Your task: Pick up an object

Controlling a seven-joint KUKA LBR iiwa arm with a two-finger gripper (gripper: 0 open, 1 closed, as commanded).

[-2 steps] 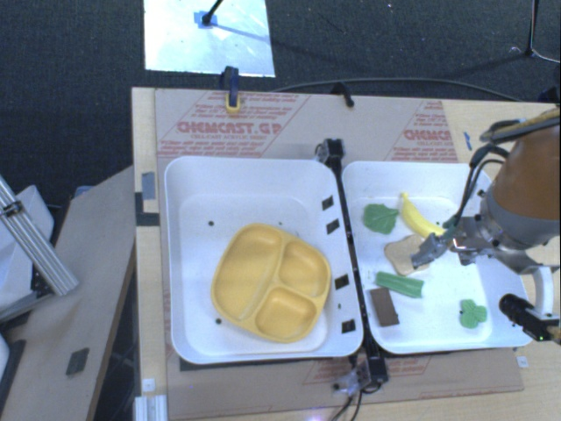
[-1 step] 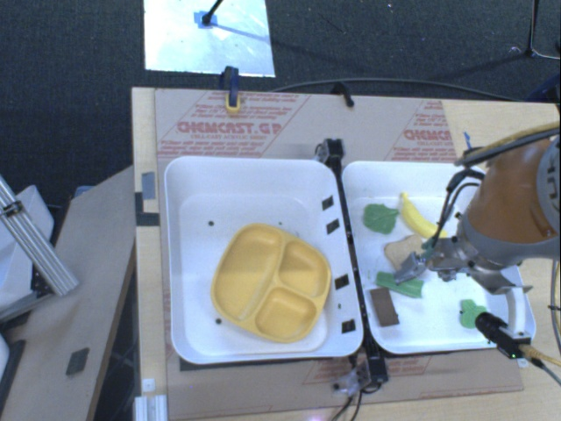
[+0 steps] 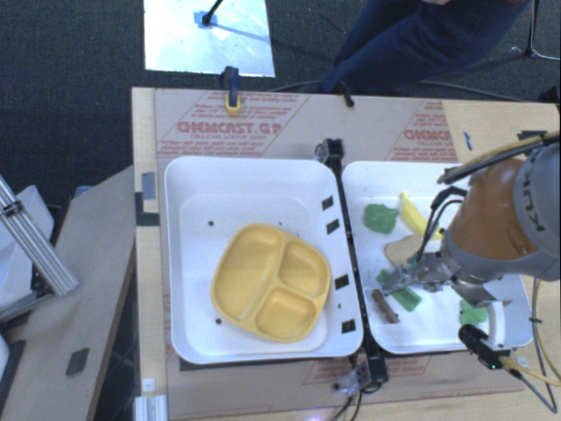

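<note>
Materials and finishes, bench seen from above.
Two shallow white plastic bins: left bin (image 3: 188,235) and right bin (image 3: 438,336), both smooth with a soft sheen. Yellow three-compartment plastic tray (image 3: 272,281) looks smooth, semi-matt. Bench top is a brown paper-faced board (image 3: 289,121) with red print, matt. Square metal floor plate (image 3: 209,23) is brushed, reflective. Floor is dark carpet (image 3: 70,77), rough, matt. Arm's orange band (image 3: 491,222) is glossy; its grey shell (image 3: 542,202) is smooth, satin. Small green block (image 3: 380,218) looks matt; yellow banana-shaped piece (image 3: 413,213) looks like smooth plastic. Ribbed aluminium extrusion (image 3: 35,246), bare metal.
</note>
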